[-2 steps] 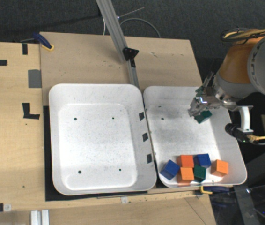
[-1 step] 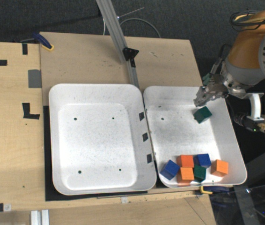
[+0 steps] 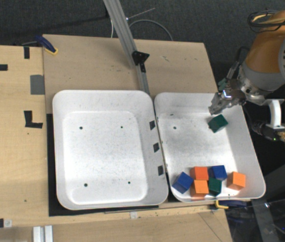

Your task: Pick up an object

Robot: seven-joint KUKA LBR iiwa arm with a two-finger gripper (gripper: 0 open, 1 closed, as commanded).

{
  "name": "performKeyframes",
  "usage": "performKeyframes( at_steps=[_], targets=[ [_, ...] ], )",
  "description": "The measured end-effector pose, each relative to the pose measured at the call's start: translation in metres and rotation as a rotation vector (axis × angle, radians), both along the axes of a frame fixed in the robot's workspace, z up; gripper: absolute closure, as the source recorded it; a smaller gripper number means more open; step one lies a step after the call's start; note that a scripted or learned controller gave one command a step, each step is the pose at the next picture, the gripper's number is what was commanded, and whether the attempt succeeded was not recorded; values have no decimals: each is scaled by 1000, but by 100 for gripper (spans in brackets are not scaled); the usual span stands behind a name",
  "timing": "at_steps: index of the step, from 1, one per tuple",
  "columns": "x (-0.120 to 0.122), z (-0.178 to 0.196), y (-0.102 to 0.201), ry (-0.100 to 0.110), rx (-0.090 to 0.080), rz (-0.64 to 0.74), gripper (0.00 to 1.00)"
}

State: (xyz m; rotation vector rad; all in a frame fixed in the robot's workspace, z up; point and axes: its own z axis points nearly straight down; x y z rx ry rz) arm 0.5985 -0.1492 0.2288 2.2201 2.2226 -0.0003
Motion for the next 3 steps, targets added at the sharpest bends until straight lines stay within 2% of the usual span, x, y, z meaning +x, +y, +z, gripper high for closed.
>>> performKeyframes(
  at_steps=[3],
  targets=[
    [-36,-10,180,3,2,6,100]
  ],
)
